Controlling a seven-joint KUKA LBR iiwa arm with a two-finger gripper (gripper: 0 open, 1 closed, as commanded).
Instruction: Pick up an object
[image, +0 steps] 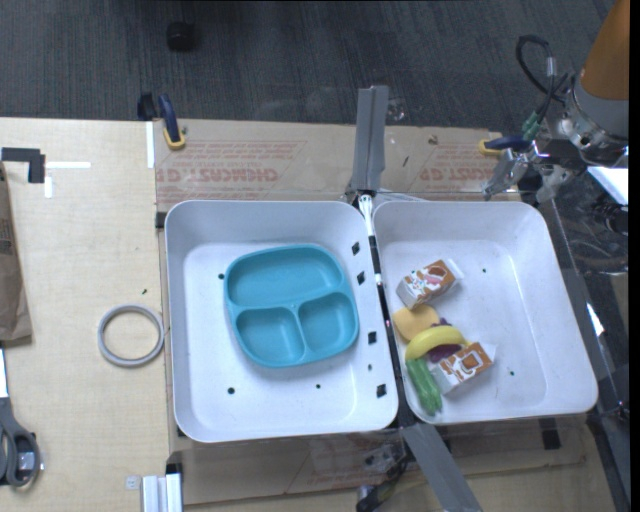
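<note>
Two cartons (430, 283) in right bin (520, 235), arm (600, 70) well apart, fingers' state unclear

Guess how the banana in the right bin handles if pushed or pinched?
The banana is curved and smooth, so it would likely pivot or slip rather than slide straight. It rests against the carton and the green vegetable, so a push probably moves those too. It looks like a light toy.

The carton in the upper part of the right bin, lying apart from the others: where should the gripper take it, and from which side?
Probably from above, closing across the short sides of the carton. It lies flat and tilted, with free floor around it in the right bin.
</note>
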